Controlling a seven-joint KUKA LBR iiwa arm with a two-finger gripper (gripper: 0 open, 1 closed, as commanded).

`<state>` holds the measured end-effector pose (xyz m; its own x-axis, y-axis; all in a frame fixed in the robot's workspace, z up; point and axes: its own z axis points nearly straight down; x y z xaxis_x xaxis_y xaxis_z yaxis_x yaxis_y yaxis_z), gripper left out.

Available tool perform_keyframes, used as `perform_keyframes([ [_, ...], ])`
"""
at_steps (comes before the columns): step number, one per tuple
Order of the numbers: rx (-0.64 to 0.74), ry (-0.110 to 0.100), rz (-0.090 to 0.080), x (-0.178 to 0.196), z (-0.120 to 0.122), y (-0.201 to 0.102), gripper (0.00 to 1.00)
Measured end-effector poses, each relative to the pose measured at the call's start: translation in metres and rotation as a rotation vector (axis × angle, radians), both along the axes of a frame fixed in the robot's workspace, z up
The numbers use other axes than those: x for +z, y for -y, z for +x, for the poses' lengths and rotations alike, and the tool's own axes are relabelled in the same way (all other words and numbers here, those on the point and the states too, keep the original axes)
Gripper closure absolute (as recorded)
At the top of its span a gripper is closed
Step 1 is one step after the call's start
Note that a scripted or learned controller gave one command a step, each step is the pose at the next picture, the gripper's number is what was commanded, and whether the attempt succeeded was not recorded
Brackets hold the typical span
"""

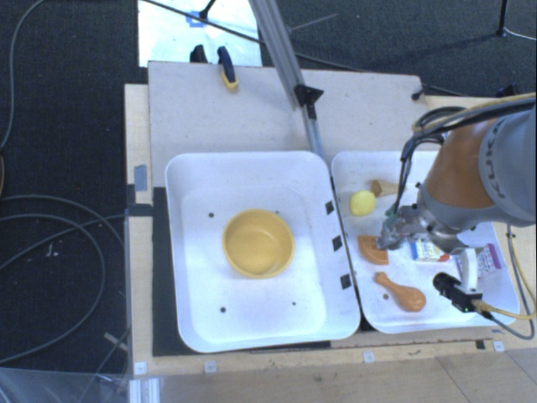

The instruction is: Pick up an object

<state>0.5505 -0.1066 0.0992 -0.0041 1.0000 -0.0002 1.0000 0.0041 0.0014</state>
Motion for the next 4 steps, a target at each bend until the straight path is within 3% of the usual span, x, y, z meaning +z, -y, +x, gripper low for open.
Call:
perform_keyframes([
  [2, -0.002, -0.002, -0.001, 0.081, 0.002, 0.003, 1.00],
  [3, -0.002, 0.000, -0.001, 0.140, -0.001, 0.004, 1.00],
  [4, -0.002, -0.003, -0.001, 0.167, 0.001, 0.004, 1.00],
])
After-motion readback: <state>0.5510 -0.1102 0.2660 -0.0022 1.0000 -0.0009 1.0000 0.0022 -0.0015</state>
